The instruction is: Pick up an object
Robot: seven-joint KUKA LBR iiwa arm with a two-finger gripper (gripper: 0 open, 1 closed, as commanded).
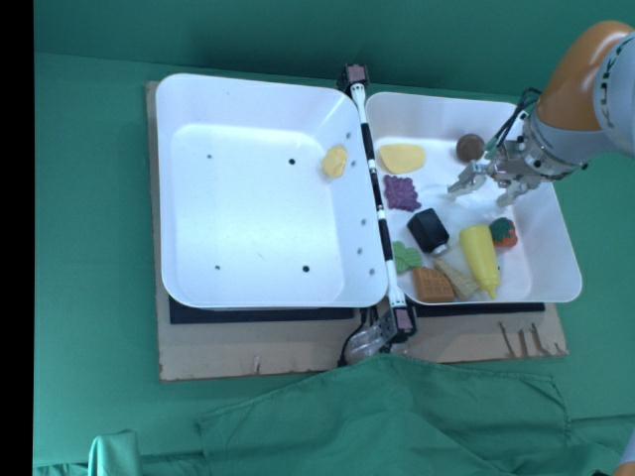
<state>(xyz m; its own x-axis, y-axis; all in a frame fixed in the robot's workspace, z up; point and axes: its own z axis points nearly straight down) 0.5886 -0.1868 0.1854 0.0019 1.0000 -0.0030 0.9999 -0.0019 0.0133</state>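
Underneath, green cloth (89, 216) apparently covers cardboard (258, 357).

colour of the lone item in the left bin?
Yellow: the small lump by the left bin's right wall, camera view.

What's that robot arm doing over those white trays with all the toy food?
The grey and orange arm reaches in over the right bin, trying to pick something up. Its gripper hangs with jaws spread and nothing between them, near the brown ball. Below it lie toy foods: a yellow corn cob, a black cylinder, purple grapes and a waffle piece. The left bin holds one small yellow piece.
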